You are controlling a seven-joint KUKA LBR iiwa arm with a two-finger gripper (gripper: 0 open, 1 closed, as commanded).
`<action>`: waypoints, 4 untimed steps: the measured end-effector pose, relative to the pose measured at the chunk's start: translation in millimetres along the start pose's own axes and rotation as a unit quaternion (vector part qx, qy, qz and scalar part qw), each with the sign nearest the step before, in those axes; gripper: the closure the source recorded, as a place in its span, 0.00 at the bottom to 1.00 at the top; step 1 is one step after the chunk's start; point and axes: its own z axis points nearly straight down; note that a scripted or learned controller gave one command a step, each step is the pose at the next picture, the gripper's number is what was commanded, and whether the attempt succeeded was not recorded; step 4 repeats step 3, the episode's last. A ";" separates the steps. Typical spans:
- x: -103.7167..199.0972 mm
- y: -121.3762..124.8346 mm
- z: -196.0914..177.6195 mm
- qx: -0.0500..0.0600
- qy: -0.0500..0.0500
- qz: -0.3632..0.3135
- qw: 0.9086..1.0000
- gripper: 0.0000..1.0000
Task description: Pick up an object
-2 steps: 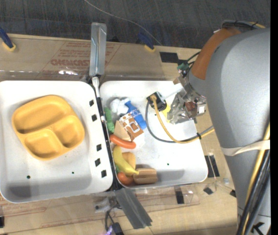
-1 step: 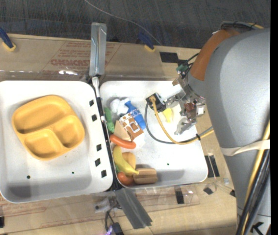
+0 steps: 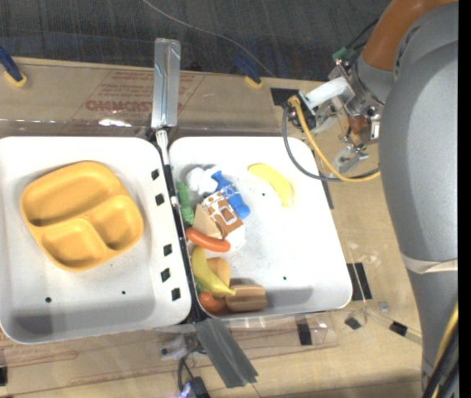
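Observation:
The right bin (image 3: 322, 255) holds a pile of toy foods along its left wall. A small carton (image 3: 222, 208) in blue, white and brown lies on top, with a green piece (image 3: 184, 201) beside it. Below them lie a red sausage (image 3: 209, 240), a yellow banana (image 3: 206, 274) and a brown bun (image 3: 246, 298). A yellow curved piece (image 3: 274, 182) lies alone near the bin's back. My gripper (image 3: 353, 133) hangs past the bin's back right corner, apart from every object, with nothing seen in it.
The left bin (image 3: 3, 305) holds a yellow divided tray (image 3: 81, 214). A metal clamp bar (image 3: 166, 81) stands at the back between the bins. Yellow and black cables (image 3: 314, 152) loop from the wrist over the right bin's back right corner. The grey arm (image 3: 422, 139) fills the right side.

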 end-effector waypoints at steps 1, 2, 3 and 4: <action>0.5 -2.6 -5.5 0.002 -0.004 -0.004 1.000 1.00; 0.7 -3.3 -4.9 0.003 -0.005 -0.005 1.000 0.00; -51.0 -17.6 135.4 0.003 -0.008 0.000 1.000 0.00; -51.0 -17.6 135.4 0.003 -0.008 0.000 1.000 0.00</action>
